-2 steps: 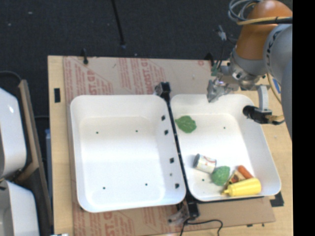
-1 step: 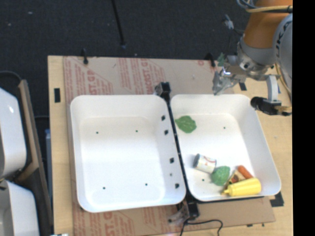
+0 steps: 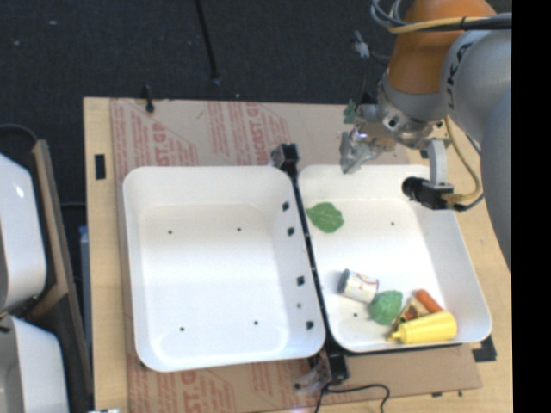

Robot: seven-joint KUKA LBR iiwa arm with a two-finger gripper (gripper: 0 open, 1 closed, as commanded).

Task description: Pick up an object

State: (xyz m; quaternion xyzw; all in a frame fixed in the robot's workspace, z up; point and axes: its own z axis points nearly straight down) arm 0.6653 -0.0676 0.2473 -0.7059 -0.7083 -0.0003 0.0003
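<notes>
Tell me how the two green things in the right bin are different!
The green leaf lies alone near the middle of the right bin, while the green lump sits in the near corner. The leaf touches nothing; the lump is crowded between a small white can and a yellow bottle. The leaf looks flatter, the lump rounder. Both are green, small and in the same bin.

A dark, speckled carpet floor (image 3: pixel 112 33) surrounds a pale wooden bench (image 3: pixel 108 317) topped with brown cardboard printed in red lettering (image 3: pixel 207 132). A thin black cable (image 3: pixel 205 37) crosses the floor, and white moulded furniture (image 3: pixel 19 231) stands at the left edge.
</notes>
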